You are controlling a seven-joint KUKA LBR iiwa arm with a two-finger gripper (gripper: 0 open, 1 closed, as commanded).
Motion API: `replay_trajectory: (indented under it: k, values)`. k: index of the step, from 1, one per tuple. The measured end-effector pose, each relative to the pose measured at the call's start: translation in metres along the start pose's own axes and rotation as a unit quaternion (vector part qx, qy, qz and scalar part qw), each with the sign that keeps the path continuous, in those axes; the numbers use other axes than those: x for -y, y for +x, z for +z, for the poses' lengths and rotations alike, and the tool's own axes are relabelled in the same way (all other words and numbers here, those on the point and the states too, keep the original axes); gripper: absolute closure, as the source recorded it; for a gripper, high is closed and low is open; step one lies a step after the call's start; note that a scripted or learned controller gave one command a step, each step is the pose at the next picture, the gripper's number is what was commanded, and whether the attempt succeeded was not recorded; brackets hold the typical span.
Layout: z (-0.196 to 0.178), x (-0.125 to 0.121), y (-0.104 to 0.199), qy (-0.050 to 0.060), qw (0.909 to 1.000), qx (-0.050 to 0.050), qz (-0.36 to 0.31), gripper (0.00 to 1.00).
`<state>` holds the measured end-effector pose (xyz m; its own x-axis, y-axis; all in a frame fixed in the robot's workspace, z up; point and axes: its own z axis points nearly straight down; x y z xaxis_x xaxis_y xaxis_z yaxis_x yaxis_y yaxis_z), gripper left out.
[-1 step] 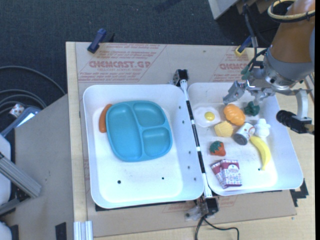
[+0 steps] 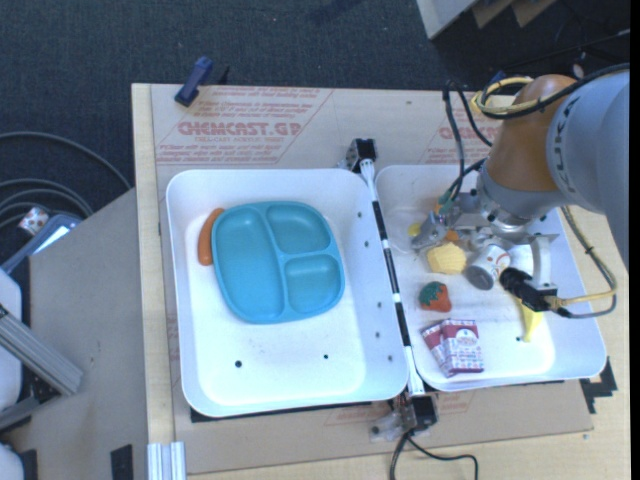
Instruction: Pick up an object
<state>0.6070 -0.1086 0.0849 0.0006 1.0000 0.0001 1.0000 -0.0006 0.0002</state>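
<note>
**Low over the right bin, with the grip hidden**

Leftmost, the left bin (image 2: 200, 348) holds a blue divided plate (image 2: 277, 260) lying flat near its middle, and an orange object (image 2: 206, 236) is tucked against the plate's left edge, partly under it. That side looks like a drop-off area rather than the place being worked.

Across the divider, the right bin (image 2: 570, 368) carries the loose things to choose from. A yellow lumpy object (image 2: 447, 259) lies near the bin's upper middle, a small red strawberry-like toy (image 2: 433, 294) sits just below it, and a red-and-white packet (image 2: 454, 346) rests near the front wall. Further right, a yellow banana-like piece (image 2: 530, 323) lies beside a black cable.

The gripper (image 2: 462, 230) hangs low over the cluster, just above the yellow lumpy object, probably because that is the pick being tried. Whether its fingers are apart or together I cannot tell; the wrist hides them, and nothing is visibly held.
</note>
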Motion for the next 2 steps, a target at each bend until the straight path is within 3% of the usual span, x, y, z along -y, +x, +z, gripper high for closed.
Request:
replay_trajectory:
  k: [1,2]
  values:
    - [-0.01,0.0,0.0,0.0,1.0,0.0,0.0,1.0]
    - [-0.169,-0.042,0.016,-0.001,1.0,0.0,-0.001,1.0]
